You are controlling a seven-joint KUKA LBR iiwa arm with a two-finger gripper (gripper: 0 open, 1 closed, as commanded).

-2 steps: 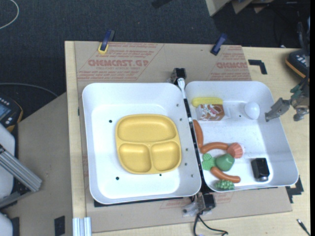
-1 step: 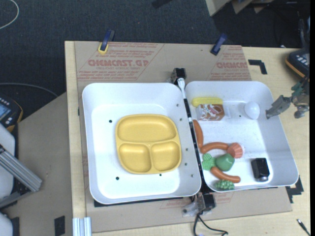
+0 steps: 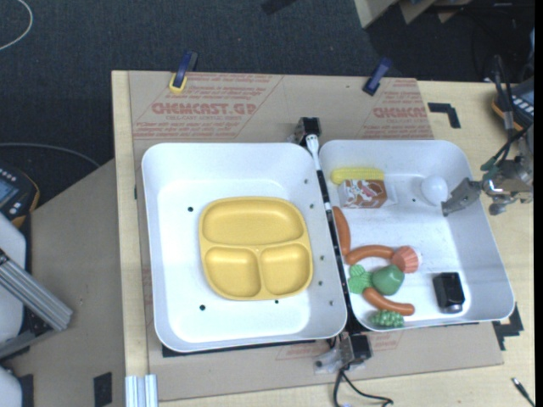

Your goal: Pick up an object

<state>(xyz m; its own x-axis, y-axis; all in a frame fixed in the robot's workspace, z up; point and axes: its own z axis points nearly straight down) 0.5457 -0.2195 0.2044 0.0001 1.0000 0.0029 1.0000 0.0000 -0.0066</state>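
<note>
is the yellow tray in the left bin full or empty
Empty. The yellow tray lies flat in the left bin, and all three compartments show bare yellow plastic. The toys sit in the right bin.

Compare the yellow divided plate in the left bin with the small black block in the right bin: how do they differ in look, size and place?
The yellow divided plate is pale yellow with three compartments; the black block is dark and plain. The plate is far larger than the block. The plate lies alone near the middle of the left bin; the block lies near the front right corner of the right bin, which also holds toy food. Both rest flat.
</note>
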